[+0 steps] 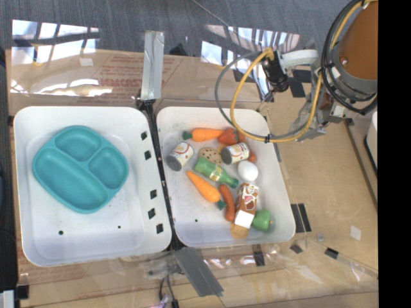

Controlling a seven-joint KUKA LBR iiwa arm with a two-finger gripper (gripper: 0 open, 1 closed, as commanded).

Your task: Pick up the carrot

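Two carrots lie in the right bin (282,197). One carrot (207,134) rests near the far wall, its green top pointing left. A second carrot (204,186) lies slantwise in the middle of the bin. My gripper (310,122) hangs past the bin's far right corner, outside the rim and well away from both carrots. Yellow cable loops around it and blurs its shape. Nothing shows between its fingers.
Crowded around the carrots are two small cans (181,153) (236,152), a green bottle (215,172), a white egg (248,171), a cookie (209,154), a red sausage (228,203) and a carton (248,197). The left bin (38,236) holds a teal divided plate (80,167).
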